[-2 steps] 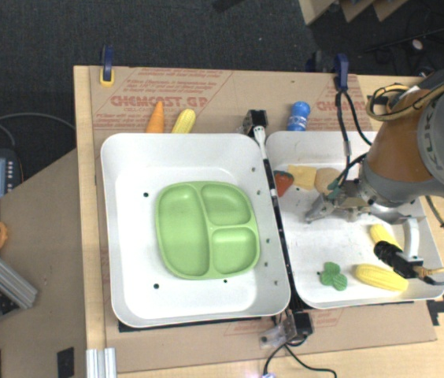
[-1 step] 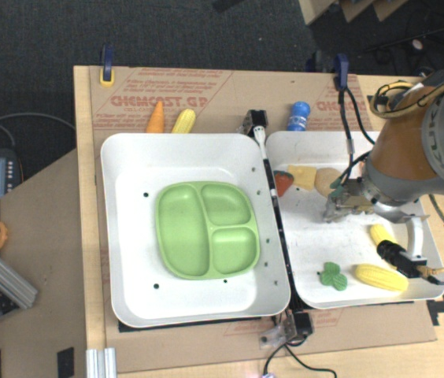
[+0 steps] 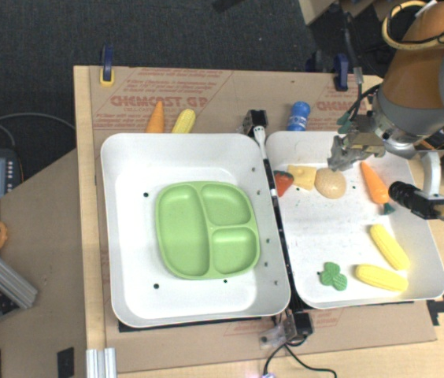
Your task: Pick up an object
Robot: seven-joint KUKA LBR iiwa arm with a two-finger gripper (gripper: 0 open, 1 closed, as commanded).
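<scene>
The gripper [image 3: 340, 160] is hanging just above the tan round piece [image 3: 331, 184] in the right bin [image 3: 434, 286], likely lining up 1 grab; its grip state I cannot tell.

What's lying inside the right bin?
In the right bin: a carrot, two yellow pieces, a green piece, a tan ball, cheese, something red. The hand hides some floor.
</scene>
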